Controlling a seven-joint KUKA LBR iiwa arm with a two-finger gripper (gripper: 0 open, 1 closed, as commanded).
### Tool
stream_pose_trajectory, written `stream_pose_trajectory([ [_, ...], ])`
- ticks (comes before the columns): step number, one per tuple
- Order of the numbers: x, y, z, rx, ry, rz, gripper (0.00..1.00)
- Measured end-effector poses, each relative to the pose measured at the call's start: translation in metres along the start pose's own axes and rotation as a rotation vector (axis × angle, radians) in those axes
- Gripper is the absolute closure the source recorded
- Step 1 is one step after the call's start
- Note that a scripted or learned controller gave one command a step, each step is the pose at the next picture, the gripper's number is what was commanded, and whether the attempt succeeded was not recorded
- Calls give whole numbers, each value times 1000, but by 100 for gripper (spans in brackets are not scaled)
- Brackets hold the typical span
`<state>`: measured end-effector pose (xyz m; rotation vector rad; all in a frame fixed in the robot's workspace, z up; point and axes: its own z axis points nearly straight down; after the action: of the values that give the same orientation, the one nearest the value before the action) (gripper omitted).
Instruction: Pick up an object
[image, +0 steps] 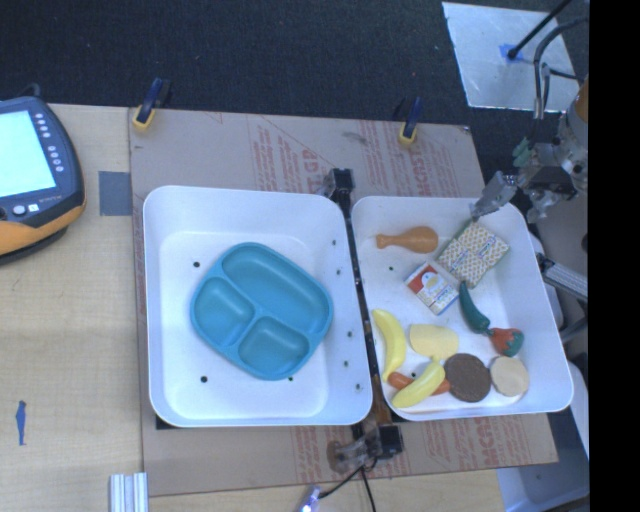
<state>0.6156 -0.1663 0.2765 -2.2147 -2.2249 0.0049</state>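
Observation:
The right bin (545, 300) holds several toy foods. Among them are a tan drumstick (408, 239), a patterned green-and-cream box (472, 253) and a small red-and-white carton (433, 288). There are also a dark green pepper (473, 310), two yellow bananas (388, 340), a pale yellow lump (433, 341), a brown disc (467, 377) and a beige disc (509, 377). My gripper (516, 198) hangs over the bin's far right corner, just beyond the patterned box. Its fingers (489, 199) are spread open and nothing is between them.
The left bin (170, 230) carries a blue divided plate (262, 310). A teach pendant (30, 170) lies at the bench's left edge. Clamps (148, 105) grip the cardboard's far edge, and a white sheet (500, 50) lies on the dark floor behind.

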Motion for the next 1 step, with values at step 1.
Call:
stream_pose_trajectory([
  [1, 29, 30, 104, 2, 0, -1, 0],
])
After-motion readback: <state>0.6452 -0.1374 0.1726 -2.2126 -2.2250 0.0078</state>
